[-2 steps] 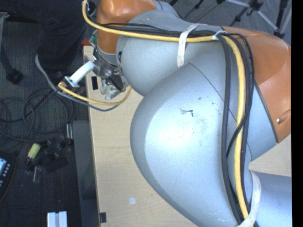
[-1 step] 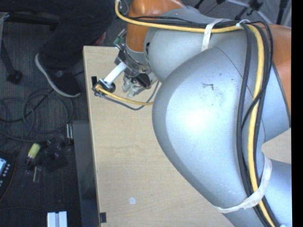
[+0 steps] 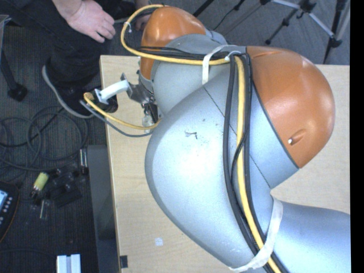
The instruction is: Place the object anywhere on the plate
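My grey arm (image 3: pixel 199 169) with its orange joint caps (image 3: pixel 293 104) rises close under the camera and covers most of the bench. A yellow cable (image 3: pixel 170 58) loops over the arm's upper joint. A white connector (image 3: pixel 111 89) and a small metal fitting (image 3: pixel 149 111) stick out at the arm's left side, over the bench's left edge. The arm hides whatever lies beneath it, both bins included.
The pale wooden bench top (image 3: pixel 128 198) shows at the left and in a strip at far right. A person's hand (image 3: pixel 89 17) and shoe (image 3: pixel 60 90) are beyond the bench's top-left corner. Cables (image 3: pixel 40 129) lie on the floor at left. Tripod legs (image 3: pixel 296 4) stand at top right.
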`<action>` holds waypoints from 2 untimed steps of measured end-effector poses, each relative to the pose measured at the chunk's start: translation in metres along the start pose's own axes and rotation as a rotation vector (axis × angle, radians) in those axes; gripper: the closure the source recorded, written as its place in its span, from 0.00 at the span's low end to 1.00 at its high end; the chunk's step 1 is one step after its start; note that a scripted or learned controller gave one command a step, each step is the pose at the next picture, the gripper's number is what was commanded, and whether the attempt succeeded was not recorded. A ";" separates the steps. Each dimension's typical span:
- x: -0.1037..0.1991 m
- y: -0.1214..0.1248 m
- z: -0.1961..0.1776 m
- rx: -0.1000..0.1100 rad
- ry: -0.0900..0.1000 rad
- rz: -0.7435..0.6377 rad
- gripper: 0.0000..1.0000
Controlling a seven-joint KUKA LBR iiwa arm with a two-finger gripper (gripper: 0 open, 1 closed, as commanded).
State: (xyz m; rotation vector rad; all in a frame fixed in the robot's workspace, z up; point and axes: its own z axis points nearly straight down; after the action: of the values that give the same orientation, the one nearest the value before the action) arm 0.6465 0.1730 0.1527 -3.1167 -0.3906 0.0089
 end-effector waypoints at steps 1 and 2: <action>0.017 -0.058 -0.052 -0.005 0.000 -0.393 1.00; 0.017 -0.058 -0.052 -0.005 0.000 -0.393 0.00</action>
State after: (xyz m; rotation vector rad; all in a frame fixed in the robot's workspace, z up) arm 0.6489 0.2330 0.2042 -2.9842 -0.9932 0.0077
